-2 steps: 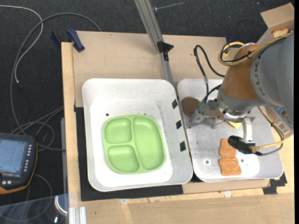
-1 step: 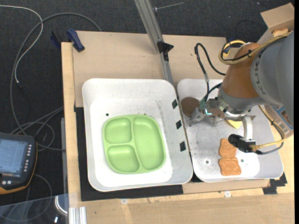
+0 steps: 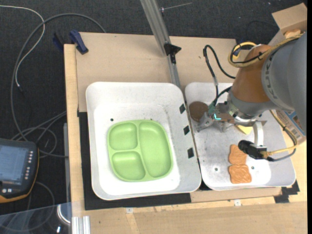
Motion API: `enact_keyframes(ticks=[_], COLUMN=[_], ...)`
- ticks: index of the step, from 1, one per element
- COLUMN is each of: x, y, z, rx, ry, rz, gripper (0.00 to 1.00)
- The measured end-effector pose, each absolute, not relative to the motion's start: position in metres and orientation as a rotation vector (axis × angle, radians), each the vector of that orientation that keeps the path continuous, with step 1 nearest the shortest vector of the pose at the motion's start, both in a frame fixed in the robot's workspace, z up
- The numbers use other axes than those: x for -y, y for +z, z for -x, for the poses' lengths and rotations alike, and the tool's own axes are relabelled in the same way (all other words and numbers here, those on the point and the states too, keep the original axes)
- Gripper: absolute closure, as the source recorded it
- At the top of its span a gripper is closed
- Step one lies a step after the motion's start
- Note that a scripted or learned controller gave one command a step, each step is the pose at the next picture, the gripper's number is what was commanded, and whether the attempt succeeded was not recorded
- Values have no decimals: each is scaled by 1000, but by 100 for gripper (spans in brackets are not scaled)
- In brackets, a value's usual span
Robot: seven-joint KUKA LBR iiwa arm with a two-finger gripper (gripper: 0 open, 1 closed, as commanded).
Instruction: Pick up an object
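Brown round piece (image 3: 197, 110) lay at the right bin's (image 3: 214, 175) left wall beside the hand (image 3: 210, 122), grip state indeterminable; approach should clear that wall first.

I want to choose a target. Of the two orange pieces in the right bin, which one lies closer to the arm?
The upper orange piece, in the right bin. It lies beside the black cable end, while the lower orange piece sits nearer the bin's front edge.

Grey arm (image 3: 273, 77) reaching from right, wrist bent down — gripper (image 3: 214, 122) low

No legible text or labels anywhere
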State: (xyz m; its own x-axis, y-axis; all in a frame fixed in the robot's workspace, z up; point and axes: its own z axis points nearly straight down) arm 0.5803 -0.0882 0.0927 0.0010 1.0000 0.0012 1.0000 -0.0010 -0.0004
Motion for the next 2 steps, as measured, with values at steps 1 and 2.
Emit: enact_keyframes(ticks=[1,2], x=[88,88], y=[93,93], z=[-580,-580], rx=[2220,2220], ry=[-1,-1], rz=[2222,2222], gripper=[0,0])
